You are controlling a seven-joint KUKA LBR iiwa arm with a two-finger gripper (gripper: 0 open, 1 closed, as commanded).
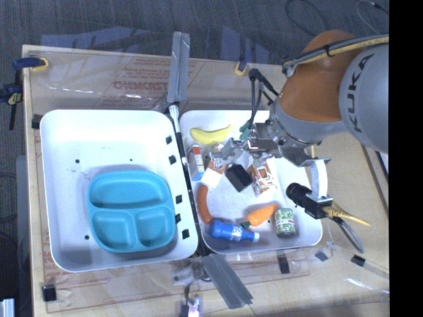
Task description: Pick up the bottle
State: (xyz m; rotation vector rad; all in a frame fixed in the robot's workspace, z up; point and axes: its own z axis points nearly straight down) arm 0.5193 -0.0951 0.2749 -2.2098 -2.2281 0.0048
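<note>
One blue bottle [232, 232] lies well below the jaws [232, 152].

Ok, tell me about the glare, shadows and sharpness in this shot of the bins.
Camera view: even, soft light; the clear plastic sheet behind the bins shows pale reflections; the blue three-compartment plastic tray casts a faint shadow on the left white bin; the blue plastic bottle with a white cap is slightly soft, its label unreadable; the end effector blends into the clutter.

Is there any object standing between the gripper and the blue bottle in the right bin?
Yes. The gripper hangs over the bin's middle; the blue bottle lies at the near wall. A black block and the carrot lie between.
</note>
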